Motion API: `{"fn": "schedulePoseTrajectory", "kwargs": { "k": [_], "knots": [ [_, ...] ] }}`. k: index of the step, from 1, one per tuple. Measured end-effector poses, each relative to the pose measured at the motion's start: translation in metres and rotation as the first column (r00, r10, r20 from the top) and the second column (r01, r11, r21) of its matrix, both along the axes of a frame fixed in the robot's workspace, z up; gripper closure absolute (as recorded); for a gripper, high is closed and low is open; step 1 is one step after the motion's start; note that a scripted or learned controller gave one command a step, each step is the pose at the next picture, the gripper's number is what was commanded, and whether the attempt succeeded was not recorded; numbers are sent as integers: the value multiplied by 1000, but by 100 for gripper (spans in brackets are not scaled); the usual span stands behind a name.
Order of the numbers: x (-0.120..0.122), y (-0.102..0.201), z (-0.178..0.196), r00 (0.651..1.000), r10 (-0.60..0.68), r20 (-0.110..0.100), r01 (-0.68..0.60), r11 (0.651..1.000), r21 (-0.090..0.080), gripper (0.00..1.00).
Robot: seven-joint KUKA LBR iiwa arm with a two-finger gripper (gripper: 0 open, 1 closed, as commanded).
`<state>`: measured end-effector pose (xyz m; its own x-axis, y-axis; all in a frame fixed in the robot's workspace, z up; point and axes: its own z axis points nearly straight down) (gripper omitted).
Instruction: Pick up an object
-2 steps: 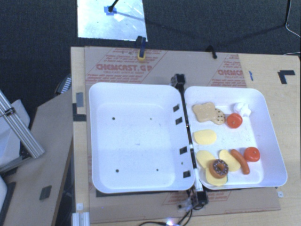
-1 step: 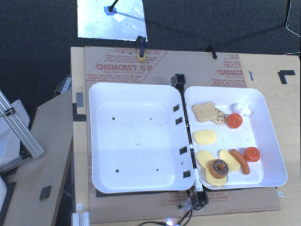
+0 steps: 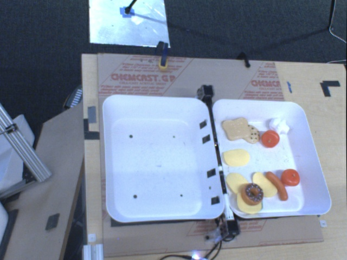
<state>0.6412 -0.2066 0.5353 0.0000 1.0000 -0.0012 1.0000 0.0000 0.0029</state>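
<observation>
The right bin (image 3: 312,145) holds several toy foods. A tan toast slice (image 3: 235,128) lies at its upper left with a small cookie (image 3: 253,135) beside it. A red tomato (image 3: 270,139) sits next to a small white piece (image 3: 279,125). A pale yellow chip (image 3: 237,157) lies mid-left. Lower down are a chocolate donut (image 3: 252,193) on yellow pieces (image 3: 237,182), a sausage (image 3: 276,185) and a second red tomato (image 3: 290,177).
The left bin (image 3: 157,158) stands beside the right one, joined by a black clipped divider (image 3: 216,156). Both rest on a cardboard sheet (image 3: 146,77) on the bench. A shiny metal plate (image 3: 127,15) lies on the dark floor behind. An aluminium rail (image 3: 21,150) slants at far left.
</observation>
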Motion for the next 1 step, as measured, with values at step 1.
{"fn": "schedulePoseTrajectory", "kwargs": {
  "k": [1],
  "knots": [
    [-9, 0, 0, 1000, 0, 0, 0, 1000, 0, 100]
  ]
}}
